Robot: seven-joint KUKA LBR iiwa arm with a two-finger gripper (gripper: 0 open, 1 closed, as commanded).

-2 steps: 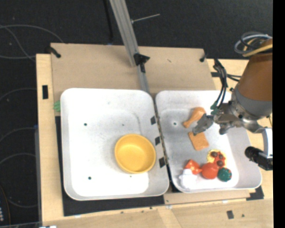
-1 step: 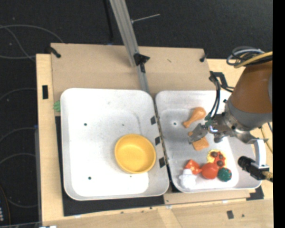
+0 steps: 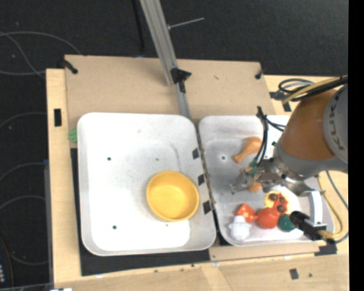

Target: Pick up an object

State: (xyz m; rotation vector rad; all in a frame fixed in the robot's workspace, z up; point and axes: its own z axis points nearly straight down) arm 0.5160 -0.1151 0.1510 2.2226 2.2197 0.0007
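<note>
My gripper (image 3: 250,179) reaches into the right bin (image 3: 221,132) from the right, low over its middle. An orange drumstick-shaped toy (image 3: 249,148) lies just above the gripper. A small orange piece (image 3: 255,186) shows right at the gripper's tip, and I cannot tell whether it is held. Near the bin's front lie a red toy (image 3: 267,218), an orange-red piece (image 3: 245,211), a white toy (image 3: 238,229), a green piece (image 3: 286,224) and a yellow toy with dark spots (image 3: 278,200).
The left bin (image 3: 109,138) holds a yellow bowl (image 3: 172,195) near its right front. A grey metal post (image 3: 161,32) slants up from the divider between the bins. Cables lie on the bench at the right.
</note>
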